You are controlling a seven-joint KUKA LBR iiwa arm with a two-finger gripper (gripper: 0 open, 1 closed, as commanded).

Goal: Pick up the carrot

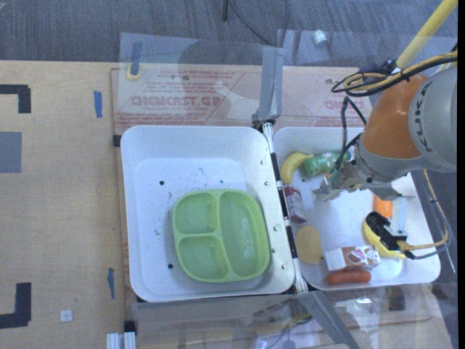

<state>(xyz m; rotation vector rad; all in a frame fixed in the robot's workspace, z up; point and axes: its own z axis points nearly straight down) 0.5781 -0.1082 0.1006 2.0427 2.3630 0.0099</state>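
Two shallow white bins sit side by side on the bench. The left bin [138, 195] holds a single green divided plate [218, 235], lying flat with its compartments bare. The right bin [341, 227] holds the clutter:

- At its far left are a yellow banana [292, 166] and a green item [317, 166], touching each other.
- A dark packet [293, 202] lies along the left wall.
- A pale tan lump [309, 244] lies nearer.
- At the near edge, a small printed carton [354, 257] sits just beside a reddish sausage-like piece [349, 276].

The carrot [383, 208] is taken to be the bright orange piece toward the right of this bin. It is partly hidden under the arm's wrist, so its full length and heading cannot be read.

The gripper [336, 186] hangs over the far middle of the right bin, near the green item and apart from the carrot. Whether it is released or clenched cannot be told from this view, and nothing is seen held in it.

The carrot looks like a light, rigid toy with a smooth, tapered skin, so it is probably slippery. A hold across its thicker middle would seem safest, since a pinch at the taper may squeeze it out.
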